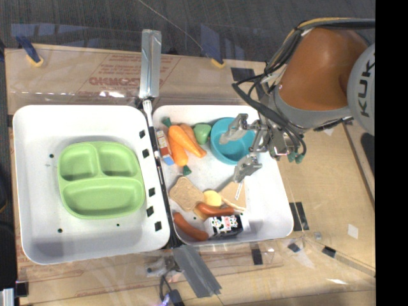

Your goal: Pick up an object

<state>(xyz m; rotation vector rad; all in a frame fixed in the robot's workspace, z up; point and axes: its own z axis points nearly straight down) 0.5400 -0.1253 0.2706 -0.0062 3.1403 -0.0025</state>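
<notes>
Our claw (244, 146) hangs spread and empty over the right white bin (280, 196), poised between the teal plastic bowl (226, 146) and the tan triangular toast slice (234, 195), either within easy reach.

You had the arm (322, 69) reaching in from the right, orange band up top, wrist angled down-left, gripper (243, 146) fingers spread apart, nothing between them.
</notes>
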